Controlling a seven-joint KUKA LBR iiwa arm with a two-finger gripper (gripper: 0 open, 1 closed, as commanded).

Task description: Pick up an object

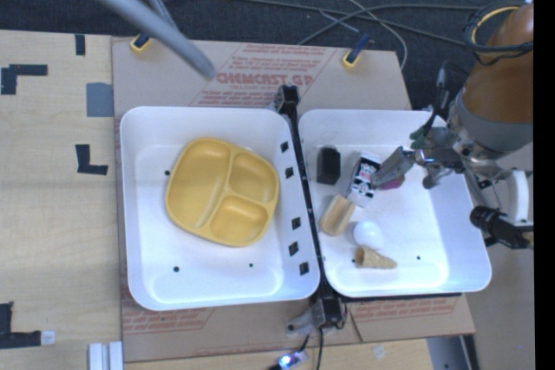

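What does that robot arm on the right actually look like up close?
The arm is a rounded grey body with an orange band on top, ringed by a thin yellowish cable. Its gripper is a dark metal piece with slim grey fingers, and black fittings hang off the wrist.

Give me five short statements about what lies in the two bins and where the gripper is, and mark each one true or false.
1. The yellow divided plate lies in the left bin. True.
2. The white ball sits on the plate. False: it lies in the right bin.
3. The gripper is over the right bin. True.
4. The black block lies in the left bin. False: right bin, near the divider.
5. The tan cone lies just below the ball. True.
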